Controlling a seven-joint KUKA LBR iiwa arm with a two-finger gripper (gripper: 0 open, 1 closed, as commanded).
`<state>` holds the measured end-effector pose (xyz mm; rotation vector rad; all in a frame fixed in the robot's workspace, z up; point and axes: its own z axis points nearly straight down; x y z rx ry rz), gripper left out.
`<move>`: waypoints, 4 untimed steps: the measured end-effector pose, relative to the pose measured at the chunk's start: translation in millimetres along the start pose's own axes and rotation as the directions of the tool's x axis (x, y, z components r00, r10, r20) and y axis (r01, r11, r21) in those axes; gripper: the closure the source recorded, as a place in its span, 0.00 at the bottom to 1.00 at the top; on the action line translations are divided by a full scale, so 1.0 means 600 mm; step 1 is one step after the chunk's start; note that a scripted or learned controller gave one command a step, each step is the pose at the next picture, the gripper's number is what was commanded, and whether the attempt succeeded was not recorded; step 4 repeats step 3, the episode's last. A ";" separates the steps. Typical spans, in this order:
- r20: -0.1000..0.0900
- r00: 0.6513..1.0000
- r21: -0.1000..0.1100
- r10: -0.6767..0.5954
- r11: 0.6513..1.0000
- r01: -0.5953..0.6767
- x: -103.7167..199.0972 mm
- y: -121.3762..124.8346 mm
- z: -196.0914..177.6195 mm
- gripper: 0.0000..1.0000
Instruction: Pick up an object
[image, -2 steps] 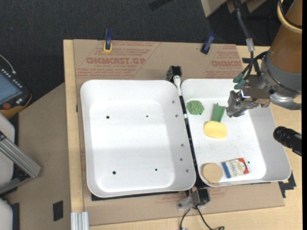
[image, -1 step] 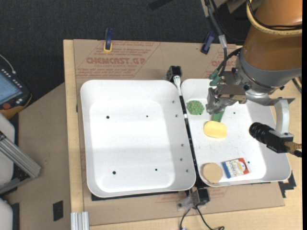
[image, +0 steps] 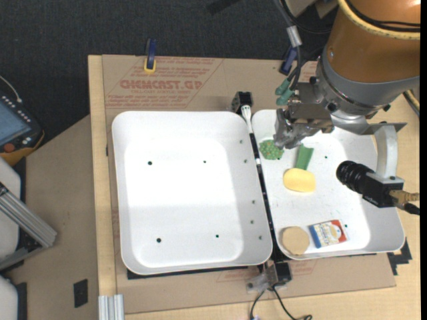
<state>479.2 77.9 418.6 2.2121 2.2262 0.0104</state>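
Jaws hang low over the far corner of the right-hand bin [image: 337,202], and the wrist's bulk covers their tips. I cannot tell how wide they stand, and nothing shows clamped between them.

Right at their lower edge sits a green knobbly lump [image: 270,150], broccoli-like, tucked against the wall this bin shares with the left-hand bin [image: 180,192]. My read is that this is the target. It lies just below the jaws and a touch to the view's left, touching them or nearly so; the angle is too tight to say which.

The arm reaches in from the view's right with the wrist leaning toward that corner, which fits a descent aimed at the lump rather than its neighbours. A green stick [image: 304,157] lies at a slant just to the jaws' right. A yellow lump [image: 299,181] rests near the stick's lower end. By the near rim, a tan disc [image: 293,240] and a small printed packet [image: 327,233] sit side by side, well apart from the action.

All the loose things lie in this one bin, so any of them would serve for a pick. Both bins rest on a cardboard-covered surface [image: 167,79].

One worry: with the lump so close to the wall, the wall-side jaw looks short of room and may nudge the lump instead of closing on it.
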 end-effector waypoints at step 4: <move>0.000 1.000 0.001 0.001 1.000 -0.001 0.007 0.019 0.016 1.00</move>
